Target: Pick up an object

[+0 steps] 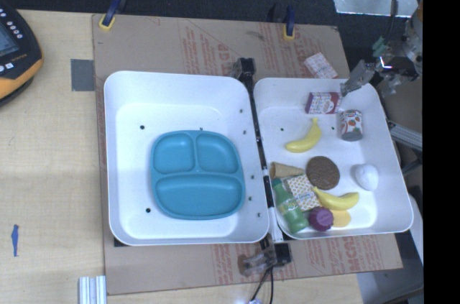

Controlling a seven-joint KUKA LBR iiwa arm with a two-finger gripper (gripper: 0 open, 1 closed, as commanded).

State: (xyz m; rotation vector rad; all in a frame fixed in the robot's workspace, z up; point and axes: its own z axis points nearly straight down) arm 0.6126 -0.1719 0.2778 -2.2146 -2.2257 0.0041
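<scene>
The small can [351,124] stands near the right bin's [392,152] back edge beside the box [322,103]; we cannot tell the gripper's [353,82] jaw state, so a descent may nudge both things.

- the left bin [129,98] has open floor all round the blue divided plate [197,174], widest along its far side.
- the right bin [381,152] is crowded along its near edge: a green packet [287,208], purple piece [320,219] and banana [338,200] lie touching.
- a brown disc [323,172] and white egg [366,176] sit mid-bin, apart.
- bare floor lies at the far left corner, beside the small box [322,103].
</scene>
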